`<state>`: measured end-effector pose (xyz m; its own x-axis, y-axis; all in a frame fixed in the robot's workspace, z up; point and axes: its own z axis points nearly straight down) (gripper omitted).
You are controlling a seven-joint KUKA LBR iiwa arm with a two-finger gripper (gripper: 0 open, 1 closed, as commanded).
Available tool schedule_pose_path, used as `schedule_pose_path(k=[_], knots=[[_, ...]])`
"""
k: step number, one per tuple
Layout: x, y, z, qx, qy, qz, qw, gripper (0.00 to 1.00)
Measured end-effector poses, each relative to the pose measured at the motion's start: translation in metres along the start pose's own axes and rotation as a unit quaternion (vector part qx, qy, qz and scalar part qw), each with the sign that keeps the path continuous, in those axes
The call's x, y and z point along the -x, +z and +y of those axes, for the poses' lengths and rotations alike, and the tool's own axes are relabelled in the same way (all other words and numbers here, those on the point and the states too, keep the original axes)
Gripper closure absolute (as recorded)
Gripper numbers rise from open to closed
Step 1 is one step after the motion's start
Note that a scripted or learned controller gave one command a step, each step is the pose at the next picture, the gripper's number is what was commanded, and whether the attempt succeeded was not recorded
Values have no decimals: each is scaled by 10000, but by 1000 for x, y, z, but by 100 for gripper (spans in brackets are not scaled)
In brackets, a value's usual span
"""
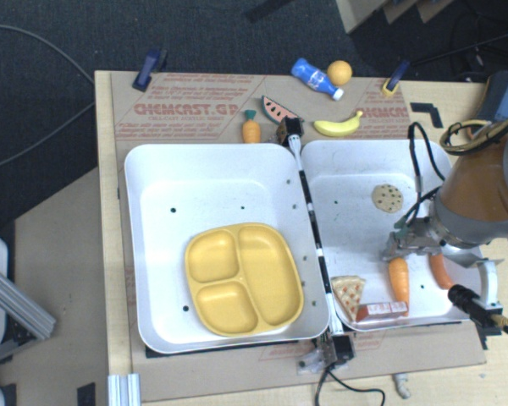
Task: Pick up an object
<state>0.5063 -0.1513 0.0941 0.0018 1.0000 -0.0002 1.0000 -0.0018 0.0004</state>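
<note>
At the right of the frame our tool (404,245) sits low just above the carrot (398,279) in the right bin (347,172), its opening impossible to tell, so we judge nothing lifted yet.

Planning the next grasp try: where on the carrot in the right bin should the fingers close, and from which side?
Grip the carrot across its thicker middle, coming straight down from above. It lies flat, long axis running near to far, so the fingers should close across its width. The gripper is already at its far end.
</note>
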Motion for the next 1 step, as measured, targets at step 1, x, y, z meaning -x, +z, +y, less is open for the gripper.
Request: schedule_pose_path(k=[1], knots=[[-67,-91,61,6,-17,4,10000,100]])
